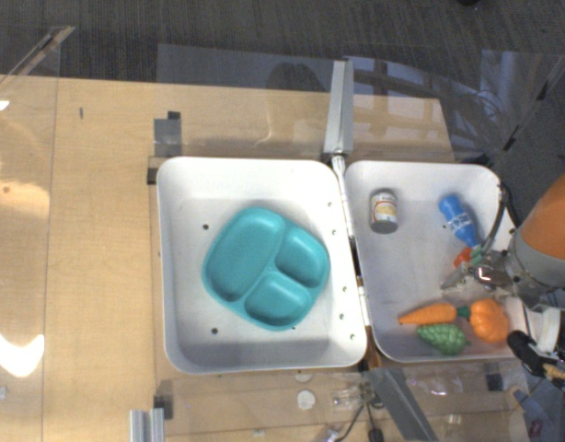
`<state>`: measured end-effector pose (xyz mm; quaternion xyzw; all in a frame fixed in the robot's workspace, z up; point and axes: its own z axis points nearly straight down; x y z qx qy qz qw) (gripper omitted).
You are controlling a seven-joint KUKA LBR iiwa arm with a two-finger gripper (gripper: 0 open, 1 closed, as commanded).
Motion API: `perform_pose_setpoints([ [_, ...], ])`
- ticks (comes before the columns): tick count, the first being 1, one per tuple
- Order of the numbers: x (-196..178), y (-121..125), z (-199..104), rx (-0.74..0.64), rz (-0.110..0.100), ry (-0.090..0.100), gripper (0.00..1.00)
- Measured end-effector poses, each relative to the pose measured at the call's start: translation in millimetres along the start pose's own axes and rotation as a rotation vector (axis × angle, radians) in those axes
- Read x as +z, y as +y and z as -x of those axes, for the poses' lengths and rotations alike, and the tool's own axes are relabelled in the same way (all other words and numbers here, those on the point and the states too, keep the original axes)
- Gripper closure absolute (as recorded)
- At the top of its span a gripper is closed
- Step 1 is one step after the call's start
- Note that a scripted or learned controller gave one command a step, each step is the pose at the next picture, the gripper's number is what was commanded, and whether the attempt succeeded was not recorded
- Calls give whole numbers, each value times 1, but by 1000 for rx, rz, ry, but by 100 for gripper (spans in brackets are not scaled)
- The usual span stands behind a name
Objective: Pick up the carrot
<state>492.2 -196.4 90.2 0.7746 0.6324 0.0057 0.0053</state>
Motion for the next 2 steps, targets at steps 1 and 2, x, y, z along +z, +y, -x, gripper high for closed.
perform_pose_setpoints([
  [1, -1, 1, -5, -182, 6, -5, 0],
  [2, 0, 0, 0, -111, 2, -3, 0],
])
